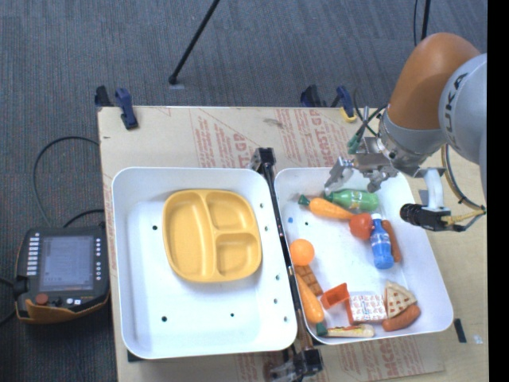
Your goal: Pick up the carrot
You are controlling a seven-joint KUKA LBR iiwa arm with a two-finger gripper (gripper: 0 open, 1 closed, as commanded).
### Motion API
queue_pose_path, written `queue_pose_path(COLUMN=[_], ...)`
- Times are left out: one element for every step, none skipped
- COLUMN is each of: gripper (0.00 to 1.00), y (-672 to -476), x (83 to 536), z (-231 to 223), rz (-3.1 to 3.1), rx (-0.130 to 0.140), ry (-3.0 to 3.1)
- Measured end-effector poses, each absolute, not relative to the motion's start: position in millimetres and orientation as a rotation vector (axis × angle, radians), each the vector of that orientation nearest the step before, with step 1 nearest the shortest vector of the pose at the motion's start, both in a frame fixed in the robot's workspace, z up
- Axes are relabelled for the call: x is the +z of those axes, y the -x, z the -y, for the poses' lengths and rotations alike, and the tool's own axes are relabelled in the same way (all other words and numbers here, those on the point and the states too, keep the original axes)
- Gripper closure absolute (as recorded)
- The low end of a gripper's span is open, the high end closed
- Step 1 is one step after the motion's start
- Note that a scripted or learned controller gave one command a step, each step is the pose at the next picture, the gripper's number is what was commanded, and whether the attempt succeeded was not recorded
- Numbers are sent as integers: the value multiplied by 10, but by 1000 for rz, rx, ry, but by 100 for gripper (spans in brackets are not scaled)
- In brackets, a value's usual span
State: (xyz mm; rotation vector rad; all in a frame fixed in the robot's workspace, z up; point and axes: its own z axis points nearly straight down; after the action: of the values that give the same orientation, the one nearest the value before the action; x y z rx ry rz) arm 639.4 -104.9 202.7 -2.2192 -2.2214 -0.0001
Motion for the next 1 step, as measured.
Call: queue_pose_path(gripper=[0], y=[-6271], x=[866], z=[994], rz=[1990], rx=[3], ry=[2426])
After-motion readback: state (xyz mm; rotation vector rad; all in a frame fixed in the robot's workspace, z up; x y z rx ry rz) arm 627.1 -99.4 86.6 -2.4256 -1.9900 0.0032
